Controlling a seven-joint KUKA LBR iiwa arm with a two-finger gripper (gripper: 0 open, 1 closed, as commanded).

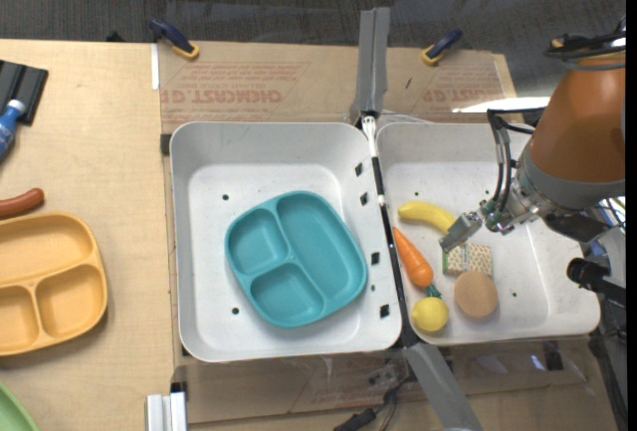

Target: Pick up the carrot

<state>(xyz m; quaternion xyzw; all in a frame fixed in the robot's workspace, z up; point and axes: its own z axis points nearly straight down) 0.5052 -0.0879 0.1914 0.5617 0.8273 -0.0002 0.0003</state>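
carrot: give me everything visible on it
The carrot is orange, smooth and glossy like a plastic toy, tapering to a point at its upper-left end. It lies flat and slanted in the right bin, along the wall shared with the left bin. Its thick lower end sits close above the lemon; the banana lies just above it.
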